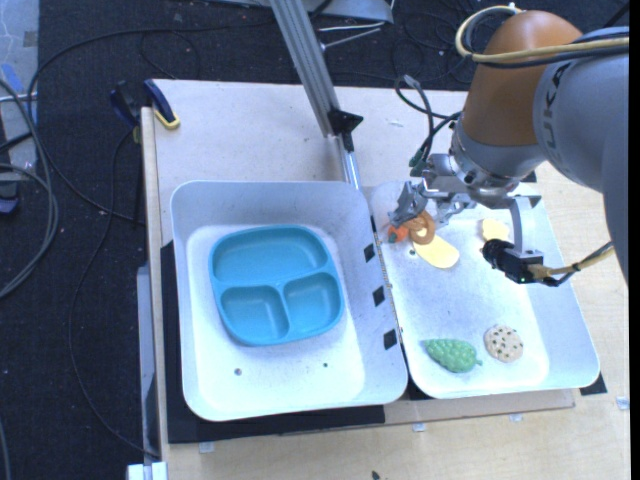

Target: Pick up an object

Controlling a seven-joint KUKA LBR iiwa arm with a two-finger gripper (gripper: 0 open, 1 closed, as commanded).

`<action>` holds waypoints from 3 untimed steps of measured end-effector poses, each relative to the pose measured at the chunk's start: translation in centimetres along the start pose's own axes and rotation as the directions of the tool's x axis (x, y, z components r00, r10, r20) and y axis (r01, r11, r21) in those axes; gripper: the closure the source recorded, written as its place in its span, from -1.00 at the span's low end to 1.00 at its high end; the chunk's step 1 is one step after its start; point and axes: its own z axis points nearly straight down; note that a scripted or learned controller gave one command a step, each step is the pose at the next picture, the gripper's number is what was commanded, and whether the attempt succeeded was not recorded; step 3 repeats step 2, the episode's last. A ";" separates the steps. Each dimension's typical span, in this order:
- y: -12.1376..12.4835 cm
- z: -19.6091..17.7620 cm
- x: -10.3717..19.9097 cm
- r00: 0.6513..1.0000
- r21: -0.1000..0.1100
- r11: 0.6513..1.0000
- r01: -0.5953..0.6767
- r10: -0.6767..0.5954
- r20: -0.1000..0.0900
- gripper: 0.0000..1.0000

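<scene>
The blue divided tray (275,296) looks like smooth, slightly glossy plastic, and both white bins (200,228) like matt plastic. The counter (240,128) shows pale, matt wood, while the slanted pole (305,53) is brushed metal.

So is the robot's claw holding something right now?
Gripper: down in the right bin by the orange pretzel-shaped toy; whether it grips cannot be told.

Dark floor (80,268); black cables (70,183); pale bench (250,133)
</scene>
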 end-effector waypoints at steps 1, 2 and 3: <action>0.3 0.7 4.7 1.000 0.003 1.000 -0.001 0.001 0.000 1.00; -0.1 0.4 11.1 1.000 0.001 1.000 0.001 0.000 -0.001 1.00; -0.1 0.4 11.1 1.000 0.001 1.000 0.001 0.000 -0.001 1.00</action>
